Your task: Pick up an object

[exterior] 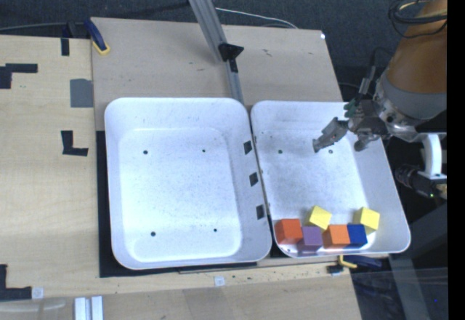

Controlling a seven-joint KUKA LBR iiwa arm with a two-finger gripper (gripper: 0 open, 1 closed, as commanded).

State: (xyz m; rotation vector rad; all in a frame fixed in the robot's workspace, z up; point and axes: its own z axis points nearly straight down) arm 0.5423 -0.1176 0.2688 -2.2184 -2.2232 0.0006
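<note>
Blocks cluster at the right bin's near edge; the tool, aperture unclear, hovers empty above, needing descent.

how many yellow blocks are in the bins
2, both in the right bin near its front edge: one above the purple block, one right of it, above the blue block.

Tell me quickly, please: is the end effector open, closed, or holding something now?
End effector: open, holding nothing, above the right bin; the blocks lie apart from it.
</note>
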